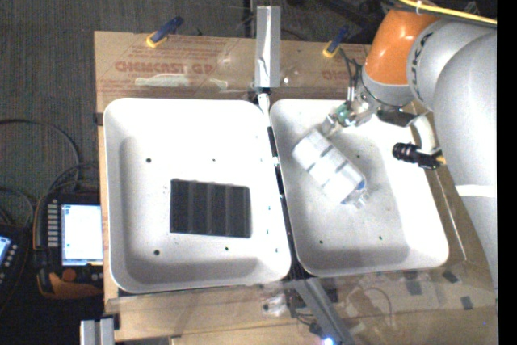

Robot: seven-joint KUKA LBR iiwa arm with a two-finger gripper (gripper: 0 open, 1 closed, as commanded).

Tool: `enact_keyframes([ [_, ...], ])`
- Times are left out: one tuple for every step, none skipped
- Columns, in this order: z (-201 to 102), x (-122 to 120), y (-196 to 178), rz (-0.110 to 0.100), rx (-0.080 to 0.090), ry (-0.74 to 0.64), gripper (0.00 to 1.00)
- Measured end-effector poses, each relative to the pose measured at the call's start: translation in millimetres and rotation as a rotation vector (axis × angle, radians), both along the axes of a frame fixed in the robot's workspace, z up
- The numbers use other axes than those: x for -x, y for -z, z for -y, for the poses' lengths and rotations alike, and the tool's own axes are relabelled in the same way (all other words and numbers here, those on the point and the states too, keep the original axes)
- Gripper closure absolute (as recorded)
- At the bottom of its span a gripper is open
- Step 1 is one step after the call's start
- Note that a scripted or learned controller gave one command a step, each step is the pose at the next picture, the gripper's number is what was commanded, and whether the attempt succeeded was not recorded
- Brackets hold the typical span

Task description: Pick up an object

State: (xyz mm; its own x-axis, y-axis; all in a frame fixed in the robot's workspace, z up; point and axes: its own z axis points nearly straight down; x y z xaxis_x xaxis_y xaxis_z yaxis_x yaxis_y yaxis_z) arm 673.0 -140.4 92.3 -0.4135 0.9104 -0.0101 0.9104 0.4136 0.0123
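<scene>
A pale, translucent ribbed package [327,166] lies at a slant in the right bin [404,242], with a bluish bit at its lower right end. My gripper [346,115] hangs over the bin's far part, right at the package's upper end; whether it touches the package I cannot tell. The grey arm with its orange band [396,52] reaches in from the upper right. In the left bin [137,133] a flat black ribbed rectangle [210,208] lies near the middle.
A vertical metal post [266,52] stands behind the seam between the two bins. A brown board with clamps [166,30] lies behind the bins. A black fitting [412,153] juts from the arm over the right bin's right side.
</scene>
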Motion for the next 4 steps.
enact_keyframes([
  [-20, 4, -54, -0.012, -0.003, -0.005, 0.0],
  [8, 46, -1, -0.002, -0.001, 0.014, 0.0],
  [39, 6, -85, -0.012, -0.002, 0.122, 0.0],
  [35, 43, -40, -0.015, -0.002, 0.026, 0.0],
])
